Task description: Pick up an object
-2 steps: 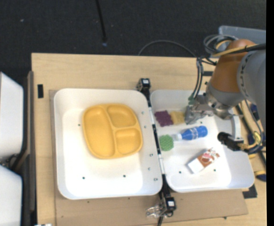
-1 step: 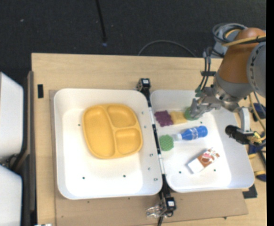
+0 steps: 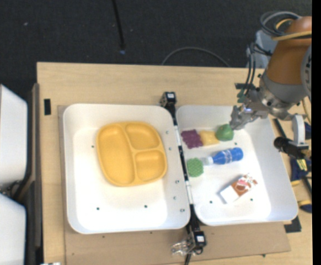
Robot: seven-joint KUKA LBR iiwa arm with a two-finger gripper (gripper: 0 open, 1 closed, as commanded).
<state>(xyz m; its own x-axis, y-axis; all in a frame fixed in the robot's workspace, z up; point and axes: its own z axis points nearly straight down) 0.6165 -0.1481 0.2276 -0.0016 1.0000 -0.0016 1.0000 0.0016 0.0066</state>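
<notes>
The right bin [image 3: 260, 208] holds a purple block [image 3: 191, 139], a yellow piece [image 3: 208, 138], a green round object [image 3: 224, 132], a blue bottle with a clear neck [image 3: 222, 157], a green ball [image 3: 194, 167] and a small red-and-white carton [image 3: 238, 188]. My gripper [image 3: 237, 118] hangs over the bin's far part, just up and right of the green round object and close to it. The arm comes in from the right, its orange band [image 3: 287, 59] above the wrist.
The left bin [image 3: 78, 203] holds a yellow divided plate [image 3: 132, 152]. A black clamp [image 3: 167, 99] sits at the far end of the seam between the bins, another at the near end [image 3: 189, 243]. Tools lie on the bench at the right [image 3: 293, 148].
</notes>
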